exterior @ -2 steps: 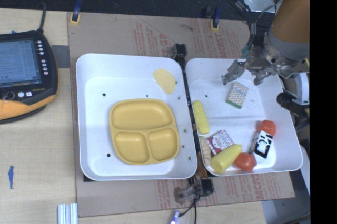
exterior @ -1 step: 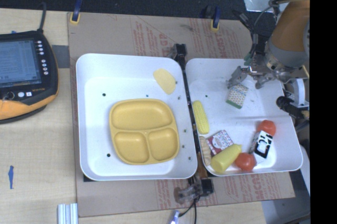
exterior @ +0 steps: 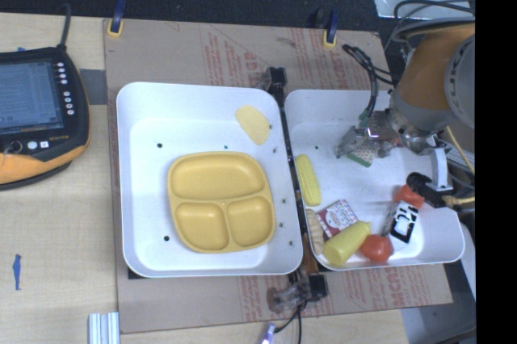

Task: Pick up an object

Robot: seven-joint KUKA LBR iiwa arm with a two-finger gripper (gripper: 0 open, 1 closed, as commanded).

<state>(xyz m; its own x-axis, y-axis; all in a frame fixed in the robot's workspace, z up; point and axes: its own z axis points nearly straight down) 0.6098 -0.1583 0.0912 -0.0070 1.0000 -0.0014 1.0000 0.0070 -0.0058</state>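
From the camera view, the gripper hangs in the right bin, well apart from the corn cob and the toys crowded at the near wall, so a descent here may catch nothing; the jaws' state cannot be told.

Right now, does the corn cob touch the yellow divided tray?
Apart. The camera view shows the corn cob in the right bin and the yellow divided tray in the left bin, with both bins' rims between them.
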